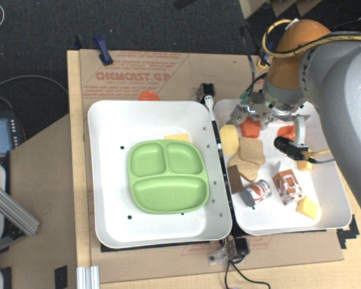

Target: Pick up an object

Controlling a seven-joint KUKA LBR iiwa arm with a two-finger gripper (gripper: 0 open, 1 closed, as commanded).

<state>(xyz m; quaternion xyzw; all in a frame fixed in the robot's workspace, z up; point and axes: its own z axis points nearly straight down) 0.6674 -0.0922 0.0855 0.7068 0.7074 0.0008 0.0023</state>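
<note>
Camera view: our gripper (260, 114) hangs low over the right bin (331, 218) (its far end), above 1 orange-red block (251, 129); we cannot tell how the jaws stand.

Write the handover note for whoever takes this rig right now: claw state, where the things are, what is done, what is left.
Claw: low over the far end of the right bin, above the red piece; whether it is open or shut cannot be told from this view, and nothing is seen held.
Right bin: yellow lemon-like piece, bread slice, small can, red-and-white carton, yellow wedge.
Left bin: green divided plate, with a yellow piece at its far edge.
Done: arm positioned over the pile.
Left: grasp one object and lift it.
</note>
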